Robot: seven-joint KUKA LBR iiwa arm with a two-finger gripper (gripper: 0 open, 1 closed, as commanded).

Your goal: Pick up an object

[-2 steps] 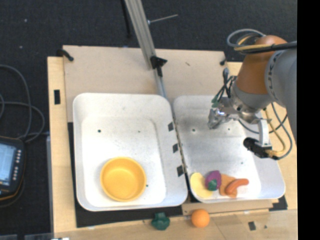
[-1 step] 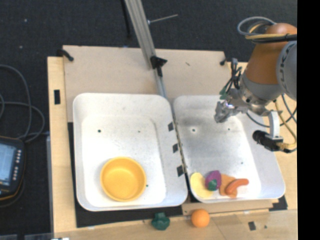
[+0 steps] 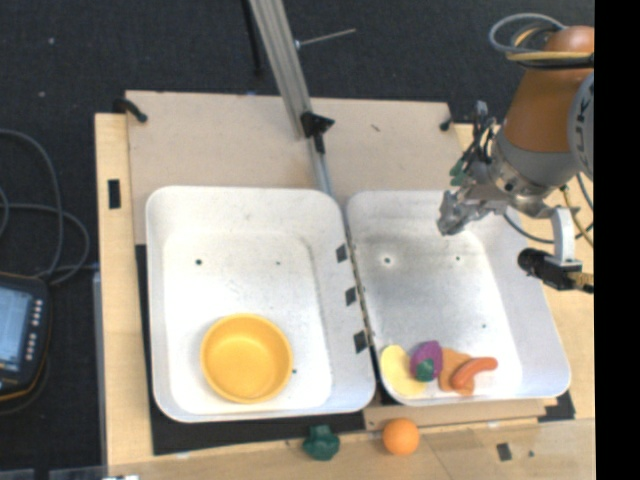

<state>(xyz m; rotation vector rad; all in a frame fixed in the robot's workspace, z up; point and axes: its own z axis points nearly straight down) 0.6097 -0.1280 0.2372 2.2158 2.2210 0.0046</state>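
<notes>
Your arm [image 3: 545, 118] is reaching in from the right, and its pincer [image 3: 455, 213] is hanging over the far right part of the right bin [image 3: 420, 268]. You cannot tell from this angle how the pincer is set, and nothing is showing in its grip.

The things you could pick up are sitting well apart from it, crowded into the near edge of that same bin: a pale yellow piece [image 3: 393, 364] on the left, a purple and green toy [image 3: 426, 359] touching it, and an orange carrot-like piece [image 3: 468, 370] just to the right of that.

In the left bin [image 3: 240, 238] a yellow bowl [image 3: 246, 357] is sitting upright in the near left part.

Outside the bins, on the near strip of the counter [image 3: 200, 148], a small orange ball [image 3: 400, 436] and a dark green object [image 3: 321, 443] are lying near each other. A metal pole [image 3: 285, 63] is slanting up from the far side between the bins.
</notes>
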